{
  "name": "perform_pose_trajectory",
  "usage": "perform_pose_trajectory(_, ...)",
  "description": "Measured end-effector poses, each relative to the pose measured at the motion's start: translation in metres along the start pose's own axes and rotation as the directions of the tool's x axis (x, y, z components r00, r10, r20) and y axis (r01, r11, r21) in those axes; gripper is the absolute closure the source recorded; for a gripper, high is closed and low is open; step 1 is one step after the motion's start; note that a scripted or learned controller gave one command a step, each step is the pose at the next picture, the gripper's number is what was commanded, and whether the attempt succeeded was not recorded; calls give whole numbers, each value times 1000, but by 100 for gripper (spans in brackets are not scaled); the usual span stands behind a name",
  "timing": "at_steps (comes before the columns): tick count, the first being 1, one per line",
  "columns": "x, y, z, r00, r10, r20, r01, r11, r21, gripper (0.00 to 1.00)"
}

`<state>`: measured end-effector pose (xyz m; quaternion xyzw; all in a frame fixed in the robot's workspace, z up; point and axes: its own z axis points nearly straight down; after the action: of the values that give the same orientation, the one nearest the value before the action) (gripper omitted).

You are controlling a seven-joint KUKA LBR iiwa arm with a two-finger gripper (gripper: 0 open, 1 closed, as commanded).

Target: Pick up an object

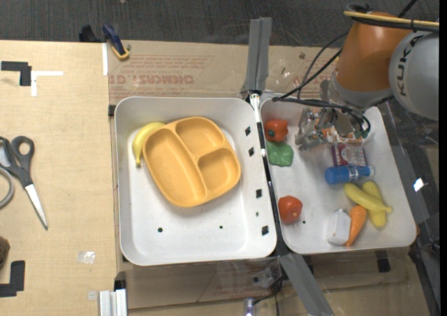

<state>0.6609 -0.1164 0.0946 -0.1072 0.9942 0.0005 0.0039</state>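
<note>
My gripper hangs low over the back of the right bin, under the orange-banded wrist. It is just right of a red tomato and a green piece. A red and white packet lies right beside the gripper, with a blue bottle in front of it. Nearer the front lie a second red fruit, yellow bananas, an orange carrot and a small white item. Nothing shows as lifted off the bin floor.
The left bin holds a yellow divided plate with a banana at its left rim. A grey divider bar stands between the bins at the back. Scissors lie on the wooden bench at the left.
</note>
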Motion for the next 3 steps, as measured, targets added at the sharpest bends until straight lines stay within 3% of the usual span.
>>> perform_pose_trajectory(1, 10, -47, -157, 1000, -6, 0, 6, 1000, 3, 100)
perform_pose_trajectory(2, 10, -46, -157, 1000, -7, -1, 7, 1000, 2, 0)
perform_pose_trajectory(3, 37, -29, -30, 994, -111, -2, 111, 994, 1, 0)
